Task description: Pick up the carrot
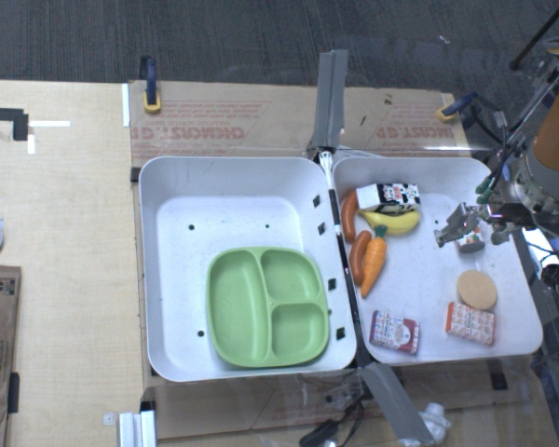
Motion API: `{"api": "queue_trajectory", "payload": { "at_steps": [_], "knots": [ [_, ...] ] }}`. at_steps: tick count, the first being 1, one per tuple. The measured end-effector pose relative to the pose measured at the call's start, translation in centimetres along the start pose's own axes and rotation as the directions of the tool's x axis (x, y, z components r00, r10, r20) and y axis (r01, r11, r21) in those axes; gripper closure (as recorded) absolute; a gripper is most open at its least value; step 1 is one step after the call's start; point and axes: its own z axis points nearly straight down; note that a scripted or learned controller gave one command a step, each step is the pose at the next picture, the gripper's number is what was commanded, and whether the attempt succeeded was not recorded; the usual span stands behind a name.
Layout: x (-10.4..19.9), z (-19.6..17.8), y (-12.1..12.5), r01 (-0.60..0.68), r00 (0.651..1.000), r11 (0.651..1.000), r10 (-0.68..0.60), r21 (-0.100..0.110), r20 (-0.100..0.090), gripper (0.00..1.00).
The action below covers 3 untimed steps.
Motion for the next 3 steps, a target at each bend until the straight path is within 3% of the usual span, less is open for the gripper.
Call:
{"api": "queue_trajectory", "payload": {
  "at_steps": [1, 2, 3],
  "knots": [
    [3.3, 11.1, 0.0, 0.127, 0.992, 0.992, -0.127, -0.001, 0.0, 0.0],
    [3.8, 16.2, 3.7, 0.309, 0.951, 0.951, -0.309, -0.003, 0.001, 0.0],
    [3.3, 16.3, 8.8, 0.527, 0.85, 0.85, -0.527, 0.008, -0.005, 0.0]
  ]
}}
